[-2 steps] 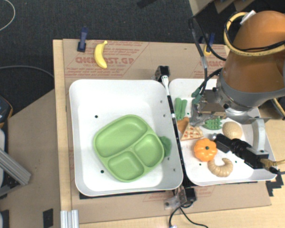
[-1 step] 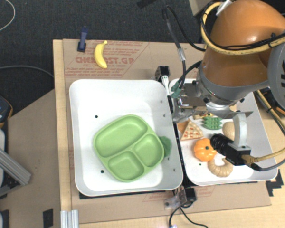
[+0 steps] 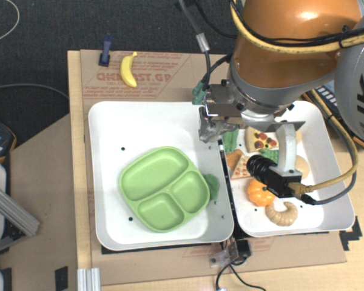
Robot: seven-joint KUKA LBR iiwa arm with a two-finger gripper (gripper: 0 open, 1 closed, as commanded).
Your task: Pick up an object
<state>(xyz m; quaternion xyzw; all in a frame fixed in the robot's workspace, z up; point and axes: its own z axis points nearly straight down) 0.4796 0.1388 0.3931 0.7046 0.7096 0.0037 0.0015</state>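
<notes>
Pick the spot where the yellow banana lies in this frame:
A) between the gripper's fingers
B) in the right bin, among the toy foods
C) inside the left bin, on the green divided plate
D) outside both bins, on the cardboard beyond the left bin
D: the banana lies on the brown cardboard above the left bin in the view, apart from the green divided plate inside that bin.

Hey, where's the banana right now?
The banana lies outside both bins, on the cardboard above the left bin, at the upper left of the camera view, just right of a small blue object.
</notes>
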